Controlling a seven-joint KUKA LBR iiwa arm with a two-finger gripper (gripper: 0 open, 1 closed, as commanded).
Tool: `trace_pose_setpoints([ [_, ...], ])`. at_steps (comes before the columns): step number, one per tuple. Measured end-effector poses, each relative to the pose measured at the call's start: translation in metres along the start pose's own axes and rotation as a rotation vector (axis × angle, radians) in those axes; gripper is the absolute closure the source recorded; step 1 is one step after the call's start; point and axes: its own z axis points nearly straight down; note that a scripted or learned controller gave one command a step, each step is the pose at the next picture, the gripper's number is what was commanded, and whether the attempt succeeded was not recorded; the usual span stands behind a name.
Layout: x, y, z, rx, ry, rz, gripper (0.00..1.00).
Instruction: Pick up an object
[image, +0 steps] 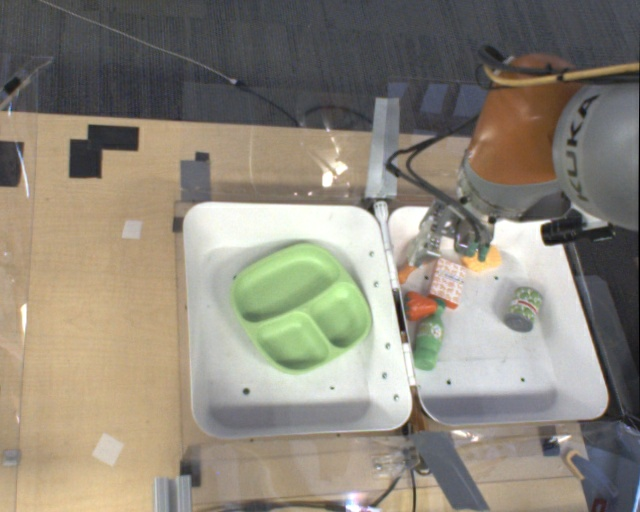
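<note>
- Against the right bin's (570, 385) left wall, close to the divider, sits a small cluster: a red-and-white patterned box (447, 282), an orange-red piece (420, 308) just under its left corner, and a green bottle (428, 343) lying below that.
- Box looks flat and rectangular, tilted, with fine red print on white; the bottle is bright green with a darker cap end.
- A yellow-and-orange disc (485, 262) lies just right of the box's top, near the far wall.
- A small can (522, 307) with green-and-grey wrap stands apart, toward the right wall, with bare white floor all round it.
- Gripper (452, 238) hangs just above the box's upper end; whether it is spread or closed cannot be told.
- Left bin (215, 390) holds a green divided tray (301, 305), with open floor along its edges.
</note>
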Motion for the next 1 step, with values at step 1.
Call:
trace_pose_setpoints([
  [1,0.0625,0.0047,-0.0342,0.01,0.009,0.625,1.0],
])
